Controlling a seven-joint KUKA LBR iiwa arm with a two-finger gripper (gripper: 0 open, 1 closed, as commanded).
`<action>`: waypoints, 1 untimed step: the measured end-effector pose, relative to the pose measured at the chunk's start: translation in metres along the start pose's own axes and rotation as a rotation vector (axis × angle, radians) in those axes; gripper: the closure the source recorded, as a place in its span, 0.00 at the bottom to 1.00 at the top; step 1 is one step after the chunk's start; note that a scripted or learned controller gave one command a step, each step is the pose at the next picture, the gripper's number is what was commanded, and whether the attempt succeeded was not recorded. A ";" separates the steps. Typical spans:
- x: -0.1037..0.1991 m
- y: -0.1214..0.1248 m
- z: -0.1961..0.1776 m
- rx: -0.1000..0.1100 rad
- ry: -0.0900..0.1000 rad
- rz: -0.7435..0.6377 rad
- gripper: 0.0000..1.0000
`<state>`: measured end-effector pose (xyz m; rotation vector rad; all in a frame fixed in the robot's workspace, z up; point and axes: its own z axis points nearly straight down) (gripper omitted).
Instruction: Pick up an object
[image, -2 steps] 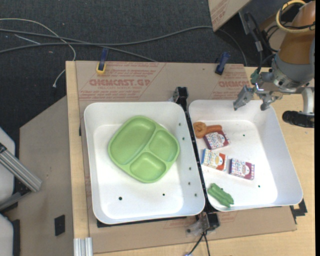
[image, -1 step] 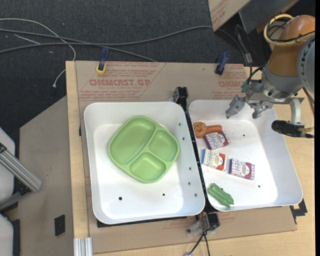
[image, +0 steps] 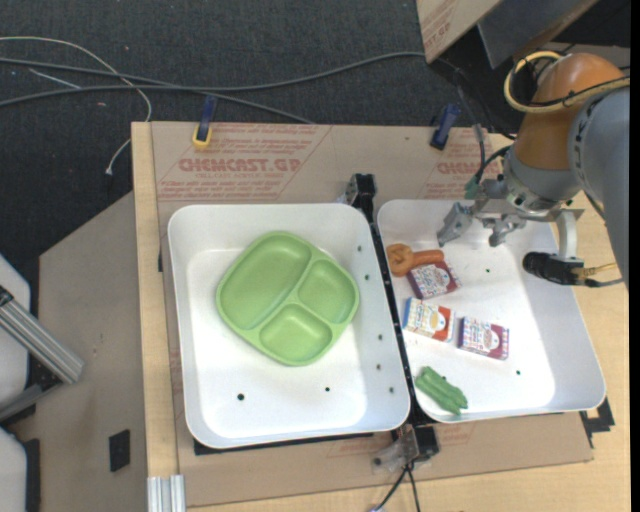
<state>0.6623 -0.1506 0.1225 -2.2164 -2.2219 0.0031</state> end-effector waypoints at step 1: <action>0.000 0.001 -0.015 -0.006 0.000 -0.001 1.00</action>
